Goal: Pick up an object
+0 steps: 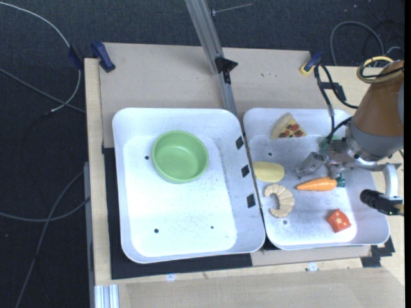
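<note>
My gripper (322, 169) hangs low over the right bin (302, 236), open, with nothing between its fingers (309, 166). An orange carrot (316, 185) with a green tip lies on the bin floor just below the fingertips, close to them or touching. In the same bin are a pizza slice (288, 127) at the back, a pale yellow oval piece (268, 171) by the left wall, a tan curled croissant (280, 199) in front of it, and a small red piece (338, 220) at the front right.
A green bowl (180, 156) sits in the left bin (180, 236). A metal pole (207, 24) slants down to the gap between the bins. Black cables (331, 92) trail behind the arm (380, 117) at the right.
</note>
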`<state>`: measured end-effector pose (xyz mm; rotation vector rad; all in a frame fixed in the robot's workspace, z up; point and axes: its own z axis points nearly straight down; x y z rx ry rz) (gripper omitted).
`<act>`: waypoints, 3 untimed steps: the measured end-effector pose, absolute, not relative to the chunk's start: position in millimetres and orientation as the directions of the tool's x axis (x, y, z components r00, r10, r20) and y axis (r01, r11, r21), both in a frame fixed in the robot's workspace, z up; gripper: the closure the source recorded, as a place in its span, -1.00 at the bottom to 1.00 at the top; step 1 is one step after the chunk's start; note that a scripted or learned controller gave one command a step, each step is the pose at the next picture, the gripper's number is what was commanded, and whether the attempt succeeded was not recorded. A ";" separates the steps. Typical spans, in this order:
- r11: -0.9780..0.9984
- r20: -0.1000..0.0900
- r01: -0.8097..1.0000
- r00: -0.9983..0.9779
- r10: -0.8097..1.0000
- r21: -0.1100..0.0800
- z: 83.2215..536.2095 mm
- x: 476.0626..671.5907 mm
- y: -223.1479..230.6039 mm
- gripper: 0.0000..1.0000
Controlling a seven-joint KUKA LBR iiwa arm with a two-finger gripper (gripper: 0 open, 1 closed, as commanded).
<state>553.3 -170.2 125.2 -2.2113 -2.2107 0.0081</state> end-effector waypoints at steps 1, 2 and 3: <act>-0.001 0.005 1.000 0.001 1.000 -0.002 142.6 556.0 -170.7 1.00; 0.002 0.000 1.000 -0.002 1.000 0.008 208.6 561.2 -169.1 1.00; 0.002 0.000 1.000 -0.002 1.000 0.009 275.1 561.3 -164.1 1.00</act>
